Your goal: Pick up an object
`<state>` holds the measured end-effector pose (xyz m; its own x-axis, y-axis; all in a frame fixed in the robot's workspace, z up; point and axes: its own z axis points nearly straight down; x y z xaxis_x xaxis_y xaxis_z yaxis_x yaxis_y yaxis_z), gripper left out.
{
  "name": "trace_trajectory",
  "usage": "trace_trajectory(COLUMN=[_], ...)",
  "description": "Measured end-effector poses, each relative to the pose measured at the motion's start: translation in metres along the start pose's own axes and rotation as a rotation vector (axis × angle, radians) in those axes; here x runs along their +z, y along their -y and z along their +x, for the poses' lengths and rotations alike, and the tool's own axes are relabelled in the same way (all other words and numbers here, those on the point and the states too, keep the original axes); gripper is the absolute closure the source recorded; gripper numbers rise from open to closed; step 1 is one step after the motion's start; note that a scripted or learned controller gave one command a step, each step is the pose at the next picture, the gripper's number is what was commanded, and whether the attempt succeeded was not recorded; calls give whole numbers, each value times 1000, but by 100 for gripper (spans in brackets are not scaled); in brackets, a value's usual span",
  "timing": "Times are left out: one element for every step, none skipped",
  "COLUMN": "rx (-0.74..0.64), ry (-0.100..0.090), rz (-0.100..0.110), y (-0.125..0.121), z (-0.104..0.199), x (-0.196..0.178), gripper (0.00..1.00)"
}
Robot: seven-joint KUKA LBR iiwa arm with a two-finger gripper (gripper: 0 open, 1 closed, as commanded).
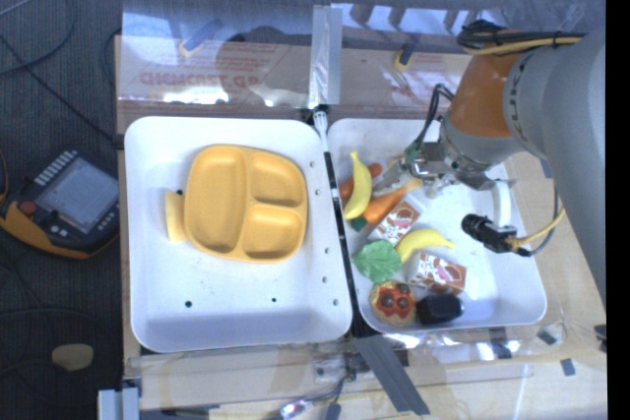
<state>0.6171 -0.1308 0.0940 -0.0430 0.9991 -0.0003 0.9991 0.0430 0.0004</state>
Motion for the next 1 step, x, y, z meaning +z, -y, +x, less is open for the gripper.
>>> trace_trajectory(rx=[34], ry=[6], rz=[-15], y=[32], z=[9], x=[3], gripper=[0])
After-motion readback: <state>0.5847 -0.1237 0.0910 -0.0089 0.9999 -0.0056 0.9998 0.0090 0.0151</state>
